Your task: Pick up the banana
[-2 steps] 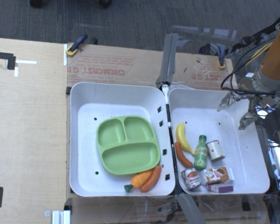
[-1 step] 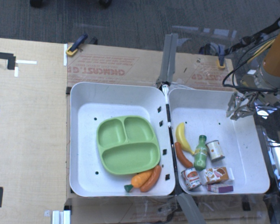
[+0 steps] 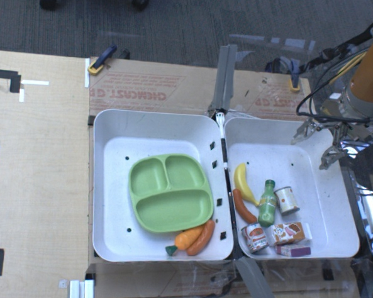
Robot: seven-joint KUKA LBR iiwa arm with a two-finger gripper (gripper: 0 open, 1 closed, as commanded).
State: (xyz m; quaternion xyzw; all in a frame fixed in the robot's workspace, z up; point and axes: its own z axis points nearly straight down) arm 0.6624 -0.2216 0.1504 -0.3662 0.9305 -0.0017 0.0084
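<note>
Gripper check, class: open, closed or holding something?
Gripper: cannot be told; it sits above the right bin's far edge, apart from the banana.

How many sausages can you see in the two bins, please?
2. One sausage lies in the left bin beside the carrot; the other sausage lies in the right bin, touching the banana.
</note>
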